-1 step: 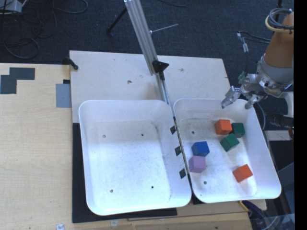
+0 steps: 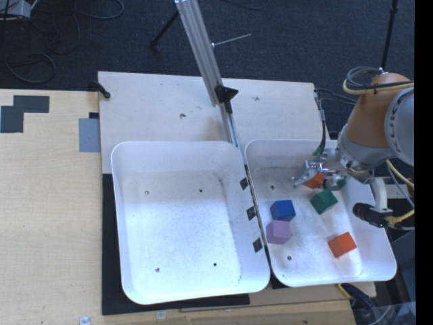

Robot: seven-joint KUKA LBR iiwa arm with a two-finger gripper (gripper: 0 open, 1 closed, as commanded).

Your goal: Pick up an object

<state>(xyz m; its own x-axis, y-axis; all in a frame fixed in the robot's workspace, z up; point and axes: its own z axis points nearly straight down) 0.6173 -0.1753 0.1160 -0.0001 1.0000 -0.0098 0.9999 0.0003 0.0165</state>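
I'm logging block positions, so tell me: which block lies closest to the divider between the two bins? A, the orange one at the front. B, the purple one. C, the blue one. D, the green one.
B: the purple block sits nearest the divider, left of the blue block.

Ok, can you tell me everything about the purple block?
The purple block is a small, pale lilac cube with a plain matte look, maybe foam or painted wood. It sits flat on the floor of the right bin, near the bin's left wall, turned a little askew. The blue block sits just behind it, so close that their corners seem to touch.
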